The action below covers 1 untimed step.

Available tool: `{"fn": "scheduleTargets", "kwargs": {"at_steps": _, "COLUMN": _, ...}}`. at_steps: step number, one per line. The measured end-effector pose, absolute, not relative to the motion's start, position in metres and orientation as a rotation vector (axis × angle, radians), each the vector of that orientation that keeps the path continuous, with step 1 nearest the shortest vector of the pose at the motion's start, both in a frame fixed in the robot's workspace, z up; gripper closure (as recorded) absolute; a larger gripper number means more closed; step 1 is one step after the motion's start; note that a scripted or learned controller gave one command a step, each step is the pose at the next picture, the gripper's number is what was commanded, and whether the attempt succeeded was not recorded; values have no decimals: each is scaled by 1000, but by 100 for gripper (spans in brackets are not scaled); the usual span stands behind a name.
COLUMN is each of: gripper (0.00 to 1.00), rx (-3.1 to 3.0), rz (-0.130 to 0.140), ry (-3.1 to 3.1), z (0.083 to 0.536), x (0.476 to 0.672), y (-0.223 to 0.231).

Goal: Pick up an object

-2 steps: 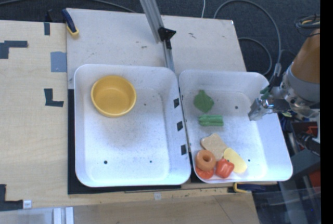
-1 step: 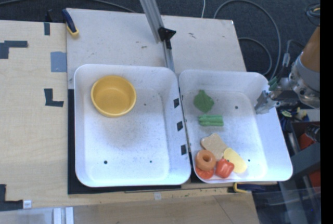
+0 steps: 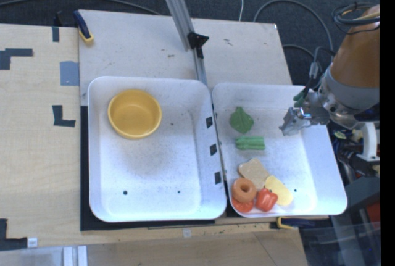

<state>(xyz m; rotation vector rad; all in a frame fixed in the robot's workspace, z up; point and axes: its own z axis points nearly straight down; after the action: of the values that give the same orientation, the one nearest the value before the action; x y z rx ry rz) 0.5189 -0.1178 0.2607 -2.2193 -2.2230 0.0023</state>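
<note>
Right bin (image 3: pixel 321 153); gripper (image 3: pixel 291 124) holds nothing

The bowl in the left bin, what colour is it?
Yellow. The bowl shows best in the camera view from above.

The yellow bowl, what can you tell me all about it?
The yellow bowl is round and plain, one even yellow colour inside and out, and looks like smooth plastic. It stands upright with its opening facing up, and nothing can be seen inside it. It sits on the floor of the left white bin, up in the far left corner, close to the walls there. Nothing else touches it.
</note>
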Motion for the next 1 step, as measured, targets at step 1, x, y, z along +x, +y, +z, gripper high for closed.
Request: {"fn": "scheduleTargets", "kwargs": {"at_steps": 1, "gripper": 100, "rx": -2212, "rz": 2, "ry": -2226, "z": 246, "x": 534, "y": -62}}
